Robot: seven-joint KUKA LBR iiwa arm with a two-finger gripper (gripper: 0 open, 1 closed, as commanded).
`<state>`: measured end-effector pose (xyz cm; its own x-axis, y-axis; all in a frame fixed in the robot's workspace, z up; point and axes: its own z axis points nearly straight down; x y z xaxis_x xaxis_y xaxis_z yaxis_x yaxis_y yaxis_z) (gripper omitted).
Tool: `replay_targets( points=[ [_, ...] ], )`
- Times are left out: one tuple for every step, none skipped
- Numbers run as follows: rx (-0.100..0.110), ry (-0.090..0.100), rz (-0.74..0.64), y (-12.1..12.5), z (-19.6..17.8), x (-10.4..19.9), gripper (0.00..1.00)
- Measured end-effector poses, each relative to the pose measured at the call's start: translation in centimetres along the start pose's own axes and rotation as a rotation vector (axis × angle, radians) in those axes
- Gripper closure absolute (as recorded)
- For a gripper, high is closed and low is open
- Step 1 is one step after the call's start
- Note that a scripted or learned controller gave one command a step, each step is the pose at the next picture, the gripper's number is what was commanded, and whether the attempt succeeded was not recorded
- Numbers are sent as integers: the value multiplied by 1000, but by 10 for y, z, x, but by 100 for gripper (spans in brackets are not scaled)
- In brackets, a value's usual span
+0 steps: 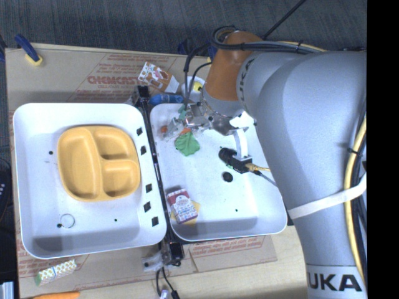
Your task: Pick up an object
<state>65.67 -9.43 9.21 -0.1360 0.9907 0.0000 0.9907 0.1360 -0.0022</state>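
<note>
Gripper (pixel 190 122) hovers above a crumpled green object (pixel 186 144).

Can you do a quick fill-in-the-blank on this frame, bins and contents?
The yellow tray lies in the ____ bin.
The green object lies in the ____ bin.
The small red packet rests near that bin's ____ left corner.
The gripper is over the ____ bin.

Missing words: left; right; lower; right
</note>
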Motion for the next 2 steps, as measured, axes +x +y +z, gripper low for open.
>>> replay_targets(
  points=[
    [1, 0, -4, 0, -10, 0, 100],
    [-1, 0, -194, 15, -100, 110, 100]
  ],
)
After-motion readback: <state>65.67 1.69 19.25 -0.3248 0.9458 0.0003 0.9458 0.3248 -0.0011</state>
